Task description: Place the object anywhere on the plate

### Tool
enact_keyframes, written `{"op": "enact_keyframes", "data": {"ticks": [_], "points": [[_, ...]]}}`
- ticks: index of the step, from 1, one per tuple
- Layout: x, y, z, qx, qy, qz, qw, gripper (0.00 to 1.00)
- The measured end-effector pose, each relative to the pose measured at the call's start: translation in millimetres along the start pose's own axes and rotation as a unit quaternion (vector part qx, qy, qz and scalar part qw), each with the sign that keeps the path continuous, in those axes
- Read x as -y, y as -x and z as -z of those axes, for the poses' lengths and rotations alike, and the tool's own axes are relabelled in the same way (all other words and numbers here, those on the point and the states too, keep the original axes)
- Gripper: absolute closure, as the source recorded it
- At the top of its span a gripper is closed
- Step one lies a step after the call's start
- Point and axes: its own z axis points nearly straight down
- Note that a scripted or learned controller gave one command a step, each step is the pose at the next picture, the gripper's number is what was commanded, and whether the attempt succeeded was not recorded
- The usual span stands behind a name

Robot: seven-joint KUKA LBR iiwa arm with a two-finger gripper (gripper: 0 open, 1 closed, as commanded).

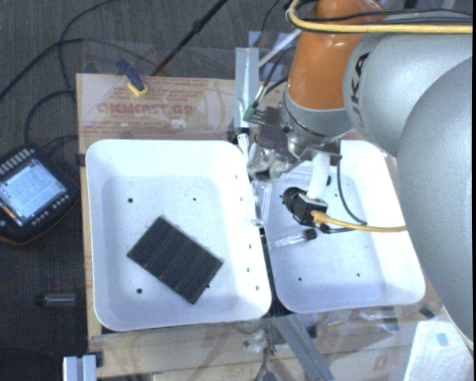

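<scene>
Gripper (262, 182): hangs low over the seam where the two bins meet, just inside the right bin's left wall; its lower part is a pale, glassy blur against the white plastic, and I cannot tell how it stands or whether anything is in it.
Wrist hardware (305, 205): just to the right of the gripper, a small black fitting sits over the right bin floor, with a white bracket rising from it toward the arm.
Yellow cable (357, 227): runs out to the right from that black fitting, away from the gripper, and passes behind the grey arm body.
Arm (412, 94): above and to the right of the gripper, a broad grey shell with the orange band (329, 42) directly over the wrist.
Right bin (357, 276): lies under and to the right of the gripper; the floor I can see is bare white with a few small dark holes.
Left bin (111, 213): begins immediately left of the gripper.
Plate (175, 259): a dark, ribbed rectangular slab lying flat and turned at an angle on the left bin's floor, well to the lower left of the gripper.
Task object: I cannot pick it out anywhere near the gripper.
Pendant (25, 189): a handheld controller with a lit screen, far left of the gripper, on the floor beside the bench.
Cardboard sheet (159, 113): behind the left bin, up and left of the gripper.
</scene>
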Motion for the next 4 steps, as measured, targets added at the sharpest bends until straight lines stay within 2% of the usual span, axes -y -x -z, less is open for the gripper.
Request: {"op": "enact_keyframes", "data": {"ticks": [1,2,3,4], "points": [[11.0,-127.8,43.6,0.0,0.0,0.009,1.0,1.0],[54.9,-112.2,147.2,0.0,0.001,0.298,0.9545,1.0],[8.5,-159.1,132.4,0.0,0.002,0.465,0.8855,1.0],[-41.5,-167.5,147.7,0.001,0.003,0.649,0.7607,1.0]]}}
